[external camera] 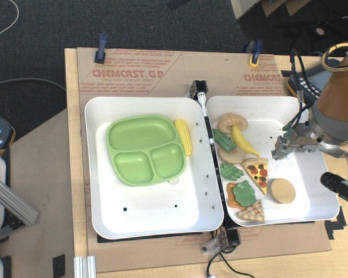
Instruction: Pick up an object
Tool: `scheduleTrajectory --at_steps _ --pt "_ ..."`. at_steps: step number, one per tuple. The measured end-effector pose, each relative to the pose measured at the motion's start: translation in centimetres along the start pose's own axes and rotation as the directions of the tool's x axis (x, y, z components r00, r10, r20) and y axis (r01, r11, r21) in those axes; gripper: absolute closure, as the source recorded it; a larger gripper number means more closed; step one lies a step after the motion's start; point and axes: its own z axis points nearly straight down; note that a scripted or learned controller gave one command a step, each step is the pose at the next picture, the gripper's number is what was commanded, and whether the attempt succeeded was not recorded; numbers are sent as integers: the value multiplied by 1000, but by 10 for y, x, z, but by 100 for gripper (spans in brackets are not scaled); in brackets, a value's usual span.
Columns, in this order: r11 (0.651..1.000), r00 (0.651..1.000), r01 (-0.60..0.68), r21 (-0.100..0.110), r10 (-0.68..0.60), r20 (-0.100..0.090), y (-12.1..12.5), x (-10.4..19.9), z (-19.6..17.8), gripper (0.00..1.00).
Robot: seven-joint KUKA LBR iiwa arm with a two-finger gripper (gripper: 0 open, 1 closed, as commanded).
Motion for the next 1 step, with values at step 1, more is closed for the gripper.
scheduleTrajectory --at_steps 1 --pt "1000 1000 -1 -5 1 3 4 -2 -7 100"
